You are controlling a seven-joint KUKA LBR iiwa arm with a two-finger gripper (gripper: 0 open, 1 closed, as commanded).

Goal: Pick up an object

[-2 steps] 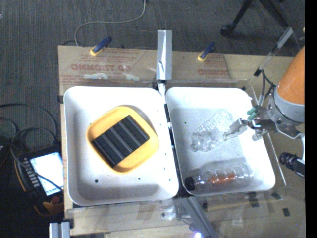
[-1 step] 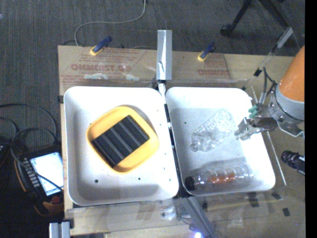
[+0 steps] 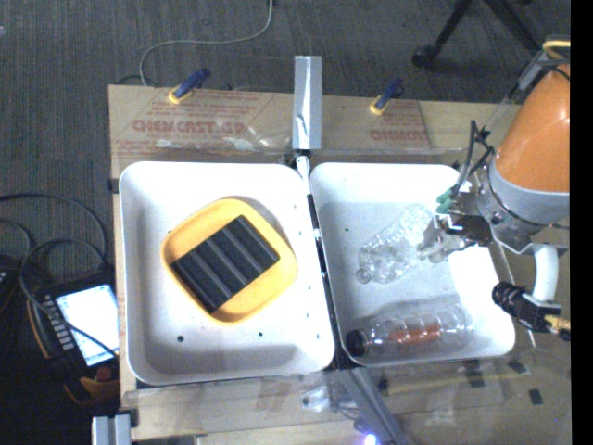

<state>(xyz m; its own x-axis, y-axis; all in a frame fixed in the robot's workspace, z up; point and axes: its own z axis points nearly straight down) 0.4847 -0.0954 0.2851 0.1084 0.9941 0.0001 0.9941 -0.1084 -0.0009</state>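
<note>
At far left, the shallow white left bin is holding a rounded yellow plastic tray with a black ribbed insert, lying flat and well apart from my work. Moving right past the central divider, the shallow white right bin is holding two items. The crumpled clear plastic bottle, which I am judging to be the task's thing, is lying on its side near the middle of that bin, with its right end just beside my gripper. I am hovering at that end, and whether I am open, closed or gripping cannot be told from this view, so no hold is being claimed. The bottle is looking empty and very light, thin-walled and slick. It is likely to be giving way and popping out under a squeeze, so I am favouring a hold across a creased, narrower part of the body or at the stiffer neck. Nearer the front wall, a second clear plastic bottle with a dark cap and reddish contents is lying on its side, apart from the first and not blocking it. The bin's right wall is standing close beside me, limiting a sideways approach. At far right, my grey arm with its orange band is reaching in.
</note>
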